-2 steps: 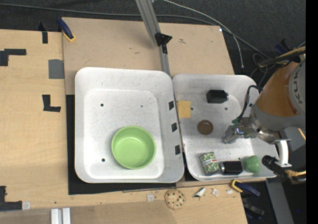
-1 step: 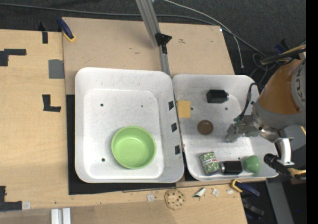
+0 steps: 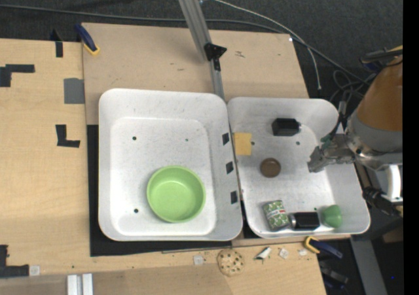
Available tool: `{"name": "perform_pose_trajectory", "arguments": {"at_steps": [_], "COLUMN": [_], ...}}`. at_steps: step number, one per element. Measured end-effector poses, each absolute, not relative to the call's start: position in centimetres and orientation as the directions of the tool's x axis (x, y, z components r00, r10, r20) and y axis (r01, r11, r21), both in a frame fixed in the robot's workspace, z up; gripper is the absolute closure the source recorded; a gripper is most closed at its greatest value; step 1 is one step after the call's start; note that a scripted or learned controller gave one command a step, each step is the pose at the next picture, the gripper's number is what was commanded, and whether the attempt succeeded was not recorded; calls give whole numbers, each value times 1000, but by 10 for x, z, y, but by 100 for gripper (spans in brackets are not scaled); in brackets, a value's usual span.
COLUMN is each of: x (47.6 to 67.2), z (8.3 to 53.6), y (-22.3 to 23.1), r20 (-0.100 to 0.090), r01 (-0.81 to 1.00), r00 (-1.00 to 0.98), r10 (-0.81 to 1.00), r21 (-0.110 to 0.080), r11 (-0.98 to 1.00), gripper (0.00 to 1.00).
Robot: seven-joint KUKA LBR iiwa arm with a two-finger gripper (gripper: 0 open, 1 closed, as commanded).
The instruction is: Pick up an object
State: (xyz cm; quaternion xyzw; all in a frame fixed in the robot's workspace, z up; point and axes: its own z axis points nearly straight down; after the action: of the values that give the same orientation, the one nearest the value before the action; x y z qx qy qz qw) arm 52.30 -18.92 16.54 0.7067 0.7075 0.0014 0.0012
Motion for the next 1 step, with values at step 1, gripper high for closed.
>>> {"name": "perform_pose_trajectory", "arguments": {"at_steps": [1], "x": [521], "z": [230], "y": [-191], "r20": [0], "r01": [1000], "r00": [-1], "r10": [1000], "r21": [4], "r11": [1], "gripper": [100]}}
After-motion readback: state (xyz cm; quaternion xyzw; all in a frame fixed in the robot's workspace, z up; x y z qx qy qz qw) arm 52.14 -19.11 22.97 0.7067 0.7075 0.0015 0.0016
